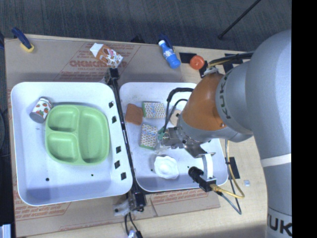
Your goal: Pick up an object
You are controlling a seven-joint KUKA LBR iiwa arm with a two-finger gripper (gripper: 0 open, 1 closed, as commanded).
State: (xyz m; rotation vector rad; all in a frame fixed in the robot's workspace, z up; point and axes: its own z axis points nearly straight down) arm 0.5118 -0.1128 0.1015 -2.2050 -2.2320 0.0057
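- A patterned packet is lying flat in the right bin, its long axis running roughly up and down the view, leaning slightly.
- The jaws are hanging just beside the packet's right edge; whether they are spread or closed cannot be told.
- A second patterned packet and a brown piece are sitting just above; a white crumpled object is lying below.
- A green divided tray is resting in the left bin.
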